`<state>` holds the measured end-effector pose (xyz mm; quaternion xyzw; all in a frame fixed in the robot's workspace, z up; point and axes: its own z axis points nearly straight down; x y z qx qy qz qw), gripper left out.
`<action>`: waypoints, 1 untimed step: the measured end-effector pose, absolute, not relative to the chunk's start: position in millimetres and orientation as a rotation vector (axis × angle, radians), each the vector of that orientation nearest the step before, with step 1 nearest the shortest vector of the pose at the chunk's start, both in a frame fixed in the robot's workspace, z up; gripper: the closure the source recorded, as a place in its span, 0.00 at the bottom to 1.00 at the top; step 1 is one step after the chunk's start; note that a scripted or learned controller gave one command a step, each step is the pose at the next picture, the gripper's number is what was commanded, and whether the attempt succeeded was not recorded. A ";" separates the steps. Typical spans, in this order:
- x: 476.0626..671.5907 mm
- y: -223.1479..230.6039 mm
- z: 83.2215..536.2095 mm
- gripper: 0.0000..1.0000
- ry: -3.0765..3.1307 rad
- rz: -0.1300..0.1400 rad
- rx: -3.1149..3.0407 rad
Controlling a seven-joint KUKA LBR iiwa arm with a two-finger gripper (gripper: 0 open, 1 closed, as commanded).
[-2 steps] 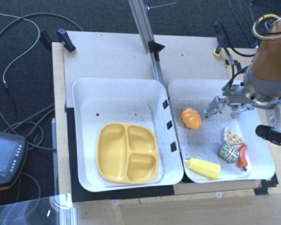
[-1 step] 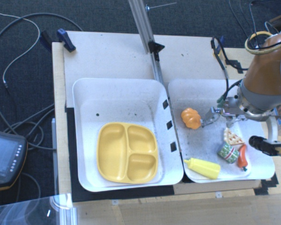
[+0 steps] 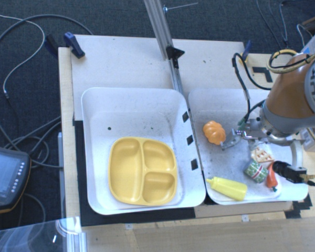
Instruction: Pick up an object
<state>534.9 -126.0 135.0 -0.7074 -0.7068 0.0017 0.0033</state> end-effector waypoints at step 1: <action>537.0 -125.3 148.9 1.00 -2.222 -0.003 -2.220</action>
